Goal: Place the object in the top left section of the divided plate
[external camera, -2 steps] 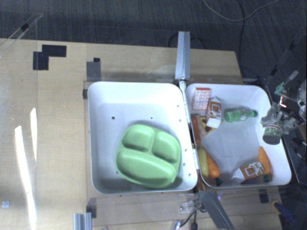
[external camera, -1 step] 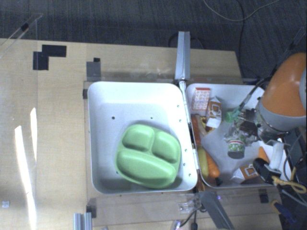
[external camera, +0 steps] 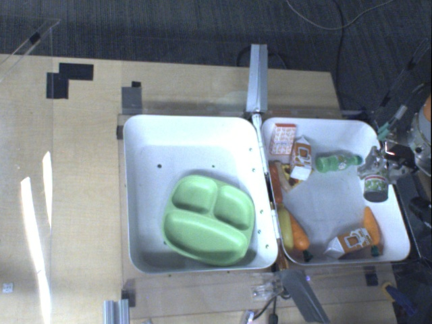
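A green divided plate (external camera: 209, 219) lies in the left white bin (external camera: 145, 181), toward its front. Its top left section (external camera: 194, 194) holds nothing. My gripper (external camera: 375, 179) reaches in from the right and hangs over the right side of the right bin (external camera: 324, 194). It is just right of a green bottle (external camera: 337, 160) and above an orange carrot (external camera: 371, 223). A small dark rounded shape sits directly under the gripper; I cannot tell whether it is an object or part of the tool.
The right bin also holds a red-and-white box (external camera: 283, 139), a brown packet (external camera: 302, 155), a small carton (external camera: 358, 240) and yellow and orange food pieces (external camera: 292, 231) by its left wall. A metal post (external camera: 258, 79) stands behind the bins' divide.
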Tool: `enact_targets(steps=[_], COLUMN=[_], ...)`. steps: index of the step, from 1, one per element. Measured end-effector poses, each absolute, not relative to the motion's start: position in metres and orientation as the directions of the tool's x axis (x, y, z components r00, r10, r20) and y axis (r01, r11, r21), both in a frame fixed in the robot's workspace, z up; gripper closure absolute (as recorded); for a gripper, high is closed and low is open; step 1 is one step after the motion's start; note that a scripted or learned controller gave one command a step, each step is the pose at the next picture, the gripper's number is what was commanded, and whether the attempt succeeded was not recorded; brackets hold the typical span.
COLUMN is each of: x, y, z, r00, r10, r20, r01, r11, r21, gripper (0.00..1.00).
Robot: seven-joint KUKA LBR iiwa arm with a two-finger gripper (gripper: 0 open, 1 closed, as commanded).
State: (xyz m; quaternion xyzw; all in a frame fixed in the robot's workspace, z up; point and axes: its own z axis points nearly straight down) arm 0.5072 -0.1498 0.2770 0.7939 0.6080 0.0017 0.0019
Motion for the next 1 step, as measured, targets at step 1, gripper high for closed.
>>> enact_targets(steps=[1], x=[0.5072], y=[-0.1496], z=[0.2770], r00=[0.260], r10=[0.966], r20=[0.000], r01=[0.966], r11=[-0.260], r21=[0.005], gripper=[0.00])
